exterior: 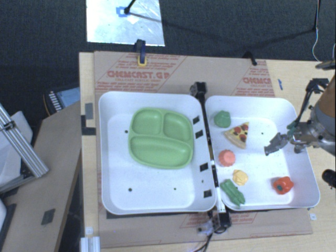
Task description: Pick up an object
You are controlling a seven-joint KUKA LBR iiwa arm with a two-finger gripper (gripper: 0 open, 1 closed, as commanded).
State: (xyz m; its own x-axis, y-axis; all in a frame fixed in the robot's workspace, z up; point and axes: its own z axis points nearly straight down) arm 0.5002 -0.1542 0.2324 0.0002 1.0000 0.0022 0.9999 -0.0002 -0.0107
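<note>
The right white bin (278, 109) holds several toy foods: a green round piece (222, 119), a pizza slice (238, 134), a pink round piece (227, 157), a yellow piece (240, 177), a green pod (232, 192) and a red pepper (282, 185). My gripper (275, 143) reaches in from the right over the bin's middle right, right of the pizza slice and above the red pepper. Nothing shows between its fingers.
The left white bin (113, 188) carries a green divided plate (160, 138). A black clip divider (206, 140) runs between the bins. Cardboard (173, 72) lies under both. A shiny sheet (125, 13) rests on the dark floor at the back.
</note>
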